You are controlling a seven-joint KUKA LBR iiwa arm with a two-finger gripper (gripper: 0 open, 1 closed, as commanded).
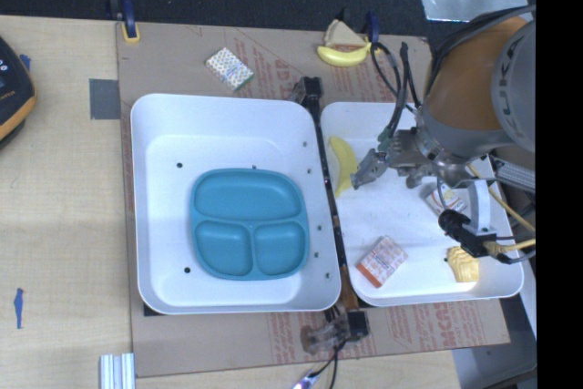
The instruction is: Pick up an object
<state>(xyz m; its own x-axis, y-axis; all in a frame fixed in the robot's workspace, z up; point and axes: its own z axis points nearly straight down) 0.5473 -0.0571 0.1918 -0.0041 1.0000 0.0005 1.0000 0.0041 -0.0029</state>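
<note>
My gripper [368, 171] hangs low over the left part of the right bin [414, 287]. Its tip is right beside a yellow banana-shaped object [342, 161] that lies along that bin's left wall. A small white and orange packet [382, 260] lies near the bin's front, below the gripper. In the front right corner of the same bin sits a small yellow object [463, 265]. The grey arm with its orange band [469, 73] covers the right bin's back right part.
The left bin [164, 127] holds a blue divided plate [248, 221]. On the bench behind the bins lie a yellow and tan toy [344, 46] and a patterned square packet [229, 67]. A black and orange device [11, 91] sits at the left edge. Cables trail beside the arm.
</note>
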